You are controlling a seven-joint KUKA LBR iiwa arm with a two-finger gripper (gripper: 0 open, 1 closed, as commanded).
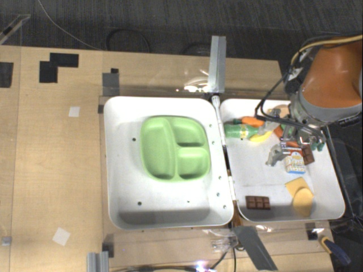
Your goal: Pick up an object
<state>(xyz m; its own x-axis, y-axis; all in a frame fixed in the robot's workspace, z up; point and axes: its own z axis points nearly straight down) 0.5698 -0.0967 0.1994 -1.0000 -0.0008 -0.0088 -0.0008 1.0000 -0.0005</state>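
In the right bin point(249, 174), my gripper point(294, 151) hangs low over a cluster of small items, under the orange wrist band. Its fingers stand open, one grey finger point(275, 154) to the left and the other to the right. A small white and blue box point(295, 164) lies just below the gripper, with a brown piece point(307, 153) beside it. Nothing is visibly held between the fingers. To the left lie a green bottle with an orange cap point(241, 130) and a yellow piece point(260, 137).
A chocolate bar point(258, 203) lies near the right bin's front edge, and a yellow sponge-like block point(300, 194) sits at the front right. The left bin point(122, 197) holds a green divided plate point(173, 147). A metal post point(217, 64) rises behind the bins.
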